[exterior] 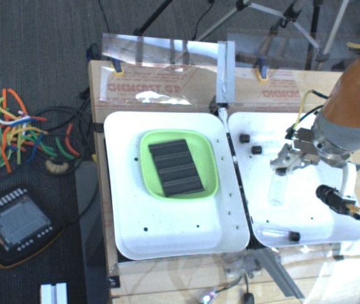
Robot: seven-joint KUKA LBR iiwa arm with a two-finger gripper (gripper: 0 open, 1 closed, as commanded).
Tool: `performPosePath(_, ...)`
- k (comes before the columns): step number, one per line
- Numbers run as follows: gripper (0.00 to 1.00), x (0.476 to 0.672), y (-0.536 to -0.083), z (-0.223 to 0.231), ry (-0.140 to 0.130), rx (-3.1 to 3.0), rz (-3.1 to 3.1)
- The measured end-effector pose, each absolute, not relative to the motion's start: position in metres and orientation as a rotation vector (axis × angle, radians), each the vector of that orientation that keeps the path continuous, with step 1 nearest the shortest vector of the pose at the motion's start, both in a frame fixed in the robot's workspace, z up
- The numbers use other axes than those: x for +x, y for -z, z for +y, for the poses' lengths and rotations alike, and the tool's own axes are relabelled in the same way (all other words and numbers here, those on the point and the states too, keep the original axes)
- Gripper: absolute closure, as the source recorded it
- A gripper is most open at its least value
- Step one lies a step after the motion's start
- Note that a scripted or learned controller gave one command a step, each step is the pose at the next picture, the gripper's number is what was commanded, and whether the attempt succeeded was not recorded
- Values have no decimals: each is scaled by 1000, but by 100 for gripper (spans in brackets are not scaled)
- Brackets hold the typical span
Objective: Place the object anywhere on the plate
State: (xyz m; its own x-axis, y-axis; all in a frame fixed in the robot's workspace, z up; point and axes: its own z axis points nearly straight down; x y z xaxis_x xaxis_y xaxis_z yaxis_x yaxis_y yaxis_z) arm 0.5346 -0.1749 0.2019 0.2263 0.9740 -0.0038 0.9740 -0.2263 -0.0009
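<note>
A: What is on the table [167, 87]?

B: Two shallow white bins side by side. The left bin [123, 220] holds a green plate [147, 163], and a dark ribbed block [176, 167] lies on the plate, roughly centred and a little askew.

A: And the right bin [262, 214]?

B: The arm [351, 103] comes in over it from the right, and the end effector [289, 163] hangs above its middle. I cannot tell how its fingers stand. A small clear tube [276, 192] lies just below it on the bin floor, and another clear tube with a dark cap [278, 235] lies by the near rim.

A: What about the edges?

B: The two bins touch along the middle. Behind them stands a clear panel [167, 65]. Left of the table, on dark carpet [34, 37], lie coloured cables [9, 132] and a handheld control pad [15, 223]. Tripod legs [262, 8] stand behind.
</note>
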Motion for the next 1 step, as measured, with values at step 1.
performPosePath(1, 0, 535, -202, -175, 5, 2458, 1953)
